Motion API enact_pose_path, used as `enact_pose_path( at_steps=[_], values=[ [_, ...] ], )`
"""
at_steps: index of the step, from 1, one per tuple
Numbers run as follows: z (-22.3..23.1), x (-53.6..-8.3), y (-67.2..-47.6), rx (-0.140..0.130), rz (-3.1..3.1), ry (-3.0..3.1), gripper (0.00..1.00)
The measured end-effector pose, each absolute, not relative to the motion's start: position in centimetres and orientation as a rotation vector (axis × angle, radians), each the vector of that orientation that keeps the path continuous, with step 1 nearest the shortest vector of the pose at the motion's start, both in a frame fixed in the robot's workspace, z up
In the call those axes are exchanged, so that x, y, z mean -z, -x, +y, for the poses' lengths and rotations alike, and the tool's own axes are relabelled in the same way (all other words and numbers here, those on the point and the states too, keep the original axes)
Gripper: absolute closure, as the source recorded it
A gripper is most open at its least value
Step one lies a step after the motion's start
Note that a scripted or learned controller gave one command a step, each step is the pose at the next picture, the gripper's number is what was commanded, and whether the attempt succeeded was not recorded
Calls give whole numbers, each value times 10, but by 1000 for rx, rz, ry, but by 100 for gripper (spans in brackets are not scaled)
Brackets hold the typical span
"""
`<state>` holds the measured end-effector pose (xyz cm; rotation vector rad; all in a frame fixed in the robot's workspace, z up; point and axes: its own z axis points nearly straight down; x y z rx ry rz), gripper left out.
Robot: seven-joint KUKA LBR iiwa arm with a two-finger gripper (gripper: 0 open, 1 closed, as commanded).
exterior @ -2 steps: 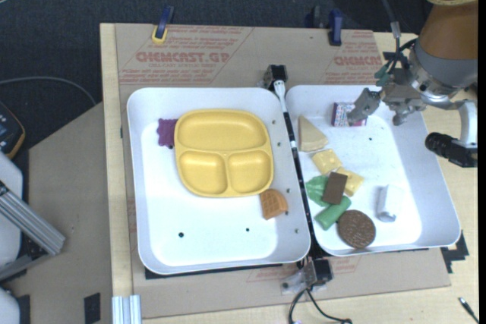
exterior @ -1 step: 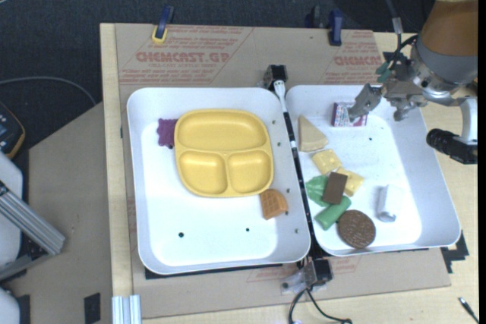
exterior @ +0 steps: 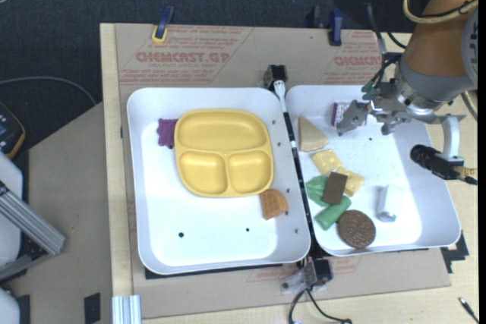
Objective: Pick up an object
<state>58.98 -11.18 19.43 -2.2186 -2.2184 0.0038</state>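
A round brown cookie-like disc (exterior: pixel 356 229) lies at the near edge of the right bin (exterior: pixel 425 235), closest to the lens, touching a green piece (exterior: pixel 328 207) that carries a dark brown block (exterior: pixel 335 188). Behind them sit pale yellow pieces (exterior: pixel 329 162), a cream wedge (exterior: pixel 310 134) and, well apart to the right, a small grey-white cylinder (exterior: pixel 385 202); the clutter appears heaped loosely as pick targets. The gripper (exterior: pixel 370 117) hangs over the bin's far part, above bare white floor, with nothing visibly between its fingers; whether they are spread or closed cannot be told from this angle. Its position suggests an approach, with the wedge the nearest candidate. In the left bin (exterior: pixel 152 163), a yellow divided tray (exterior: pixel 224 152) rests with a purple item (exterior: pixel 165 131) touching its left rim and an orange-brown waffle-like piece (exterior: pixel 273 203) just beside its near corner.
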Motion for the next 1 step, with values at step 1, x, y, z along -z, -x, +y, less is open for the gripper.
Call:
enact_pose_path(
  at_steps=[1],
  values=[
    [-108, -150, -584, -4, -2218, 2218, 0]
  ],
)
